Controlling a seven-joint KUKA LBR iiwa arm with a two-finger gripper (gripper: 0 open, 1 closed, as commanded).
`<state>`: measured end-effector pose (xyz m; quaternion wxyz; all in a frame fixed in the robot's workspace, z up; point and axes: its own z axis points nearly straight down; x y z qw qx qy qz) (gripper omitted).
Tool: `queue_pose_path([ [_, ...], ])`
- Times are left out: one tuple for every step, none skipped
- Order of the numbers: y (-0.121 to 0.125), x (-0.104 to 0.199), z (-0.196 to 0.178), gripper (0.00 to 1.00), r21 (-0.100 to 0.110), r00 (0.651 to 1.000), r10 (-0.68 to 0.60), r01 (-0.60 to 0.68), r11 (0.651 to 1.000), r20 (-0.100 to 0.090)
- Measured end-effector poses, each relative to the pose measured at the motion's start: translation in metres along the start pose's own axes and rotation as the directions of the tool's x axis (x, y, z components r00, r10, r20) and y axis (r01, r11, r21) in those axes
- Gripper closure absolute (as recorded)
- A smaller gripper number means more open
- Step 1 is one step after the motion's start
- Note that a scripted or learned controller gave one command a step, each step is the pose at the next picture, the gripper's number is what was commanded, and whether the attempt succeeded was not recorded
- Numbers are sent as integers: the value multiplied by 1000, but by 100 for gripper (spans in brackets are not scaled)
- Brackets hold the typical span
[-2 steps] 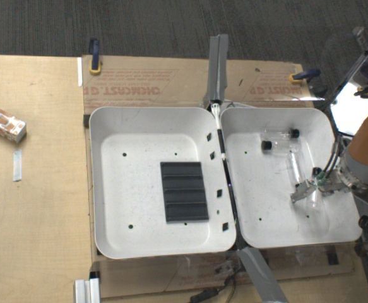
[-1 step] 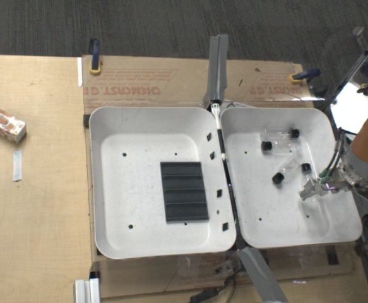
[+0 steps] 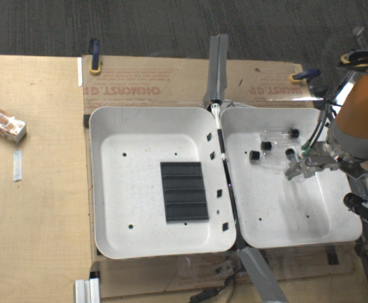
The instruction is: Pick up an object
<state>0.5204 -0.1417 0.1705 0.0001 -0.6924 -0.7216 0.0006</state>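
Beside claw [image 3: 295,171], clear object [image 3: 273,148], right bin [image 3: 284,232]

Tan wooden bench [image 3: 32,232], bearing two shallow white bins: left bin [image 3: 108,232] and right bin [image 3: 278,235] side by side, touching. Small printed carton [image 3: 5,125] lying far left, pale strip [image 3: 17,167] just beside.

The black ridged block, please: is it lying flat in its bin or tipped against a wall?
Lying flat. The black ridged block shows its whole top face on the floor of the left bin, away from every wall.
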Motion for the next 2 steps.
queue_pose_path([
  [11,71,-51,100,1,1000,-26,26,1000,0],
  [51,99,-49,100,2,1000,16,-16,1000,1],
])
